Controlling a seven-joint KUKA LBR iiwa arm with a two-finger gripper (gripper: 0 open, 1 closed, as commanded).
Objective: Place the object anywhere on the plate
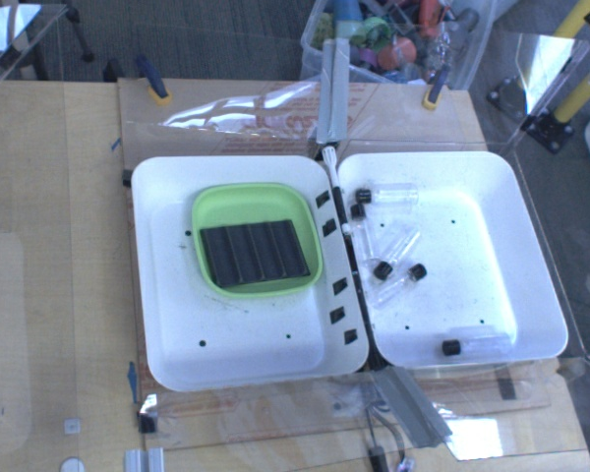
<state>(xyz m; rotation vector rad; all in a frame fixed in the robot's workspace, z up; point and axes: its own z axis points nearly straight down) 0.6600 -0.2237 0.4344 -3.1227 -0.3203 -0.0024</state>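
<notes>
A green square plate (208, 207) sits in the left white bin (236, 357), towards its back. A dark grey ridged slab (254, 253) lies flat on the plate and covers most of its floor. In the right white bin (501, 234) lie several small clear vials with black caps: one near the back left (385, 196), a cluster by the left wall (398, 254), and one at the front (472, 345).
A row of black clips (336, 285) runs along the seam where the two bins meet. Behind the bins lies a crumpled clear plastic sheet (246, 114), and a clear box of coloured toys (398, 18) stands beyond it. Bare wooden bench (49, 264) spreads to the left.
</notes>
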